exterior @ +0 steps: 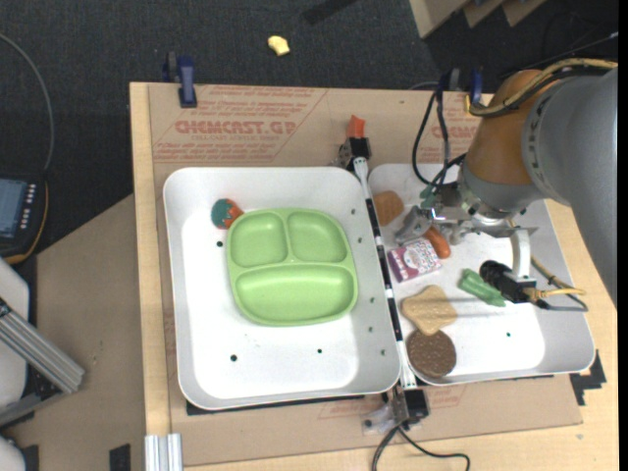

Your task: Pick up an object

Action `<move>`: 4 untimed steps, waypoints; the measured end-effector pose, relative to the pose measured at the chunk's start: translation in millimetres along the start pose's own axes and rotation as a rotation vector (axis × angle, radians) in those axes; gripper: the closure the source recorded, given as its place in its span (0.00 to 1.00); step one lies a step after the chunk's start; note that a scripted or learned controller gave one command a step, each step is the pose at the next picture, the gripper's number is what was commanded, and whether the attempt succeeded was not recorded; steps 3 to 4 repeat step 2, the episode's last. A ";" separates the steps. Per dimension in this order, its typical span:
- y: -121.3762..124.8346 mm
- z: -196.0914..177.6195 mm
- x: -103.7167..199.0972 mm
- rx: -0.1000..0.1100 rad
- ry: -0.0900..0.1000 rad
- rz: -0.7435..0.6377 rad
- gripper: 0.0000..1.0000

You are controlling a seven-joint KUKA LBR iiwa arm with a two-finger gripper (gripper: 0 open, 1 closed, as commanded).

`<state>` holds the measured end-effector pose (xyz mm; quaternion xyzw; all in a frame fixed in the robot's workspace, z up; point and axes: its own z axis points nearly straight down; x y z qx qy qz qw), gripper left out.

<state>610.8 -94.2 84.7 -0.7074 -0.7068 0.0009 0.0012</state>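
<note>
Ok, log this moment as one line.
arm: over right bin | gripper: low among items, fingers unclear | green plate: left bin | pick: unconfirmed

Green divided plate [291, 266] in left bin [186, 292]; blue clamp [183, 78] at bench edge.

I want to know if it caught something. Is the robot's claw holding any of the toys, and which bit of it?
It cannot be told. The gripper sits low in the right bin, over the orange piece and the purple packet, but its wrist hides any hold.
</note>
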 end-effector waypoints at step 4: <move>0.3 -106.7 62.9 -0.014 0.002 -0.008 1.00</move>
